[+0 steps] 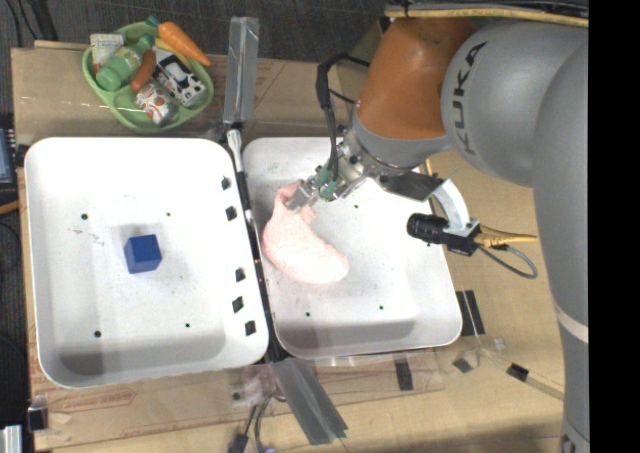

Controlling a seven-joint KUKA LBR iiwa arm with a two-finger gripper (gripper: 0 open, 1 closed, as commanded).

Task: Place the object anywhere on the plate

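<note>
One blue cube [143, 252] is seen in the left bin [60, 191], well apart from the gripper [322, 185], whose state cannot be told, poised over the pink plate [303, 246].

Matt pink plate [303, 246], smooth white plastic bins [60, 241], glossy blue block [143, 252], cardboard-like bench [500, 341].

gripper [312, 193] fingertips: hidden (arm overhead) | plate [305, 246]: blurred

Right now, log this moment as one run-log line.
arm: over right white bin | gripper: at upper edge of flat pink plate | small blue cube: left white bin, untouched | placement: not done
</note>
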